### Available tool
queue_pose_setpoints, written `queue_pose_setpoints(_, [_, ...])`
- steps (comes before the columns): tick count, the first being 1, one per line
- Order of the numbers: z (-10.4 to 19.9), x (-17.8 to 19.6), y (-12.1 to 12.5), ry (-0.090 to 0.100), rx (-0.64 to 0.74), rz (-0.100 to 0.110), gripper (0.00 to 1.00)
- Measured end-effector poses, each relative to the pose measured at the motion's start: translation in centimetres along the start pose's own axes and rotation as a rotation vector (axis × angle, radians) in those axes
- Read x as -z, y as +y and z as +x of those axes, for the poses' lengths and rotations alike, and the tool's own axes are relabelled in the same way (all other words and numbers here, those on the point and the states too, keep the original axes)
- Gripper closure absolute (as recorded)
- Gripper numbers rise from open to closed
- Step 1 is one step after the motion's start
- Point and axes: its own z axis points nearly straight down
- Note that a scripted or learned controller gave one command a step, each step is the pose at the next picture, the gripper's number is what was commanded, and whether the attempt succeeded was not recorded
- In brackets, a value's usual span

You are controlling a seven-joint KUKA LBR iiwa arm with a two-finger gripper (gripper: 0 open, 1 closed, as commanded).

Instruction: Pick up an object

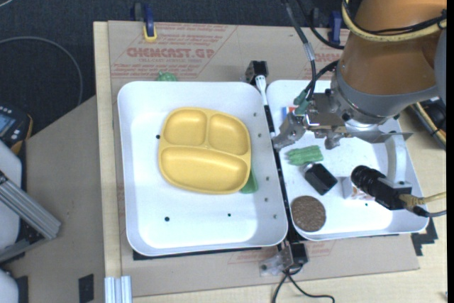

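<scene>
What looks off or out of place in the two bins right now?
The yellow divided plate in the left bin lies askew and covers a green object, whose edge peeks out at its lower right corner. In the right bin, nothing looks spilled or damaged.

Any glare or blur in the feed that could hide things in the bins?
Camera view: sharp overall, lighting even; soft sheen on the yellow tray and left bin, nothing washed out. The arm shades the right bin beneath it, and the pincer area is dim and cluttered.
</scene>
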Motion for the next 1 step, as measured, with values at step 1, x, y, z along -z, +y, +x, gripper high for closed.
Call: queue_pose_setpoints(1, [-0.67,1.93,0.2,-0.002,-0.012,-0.019,1.0])
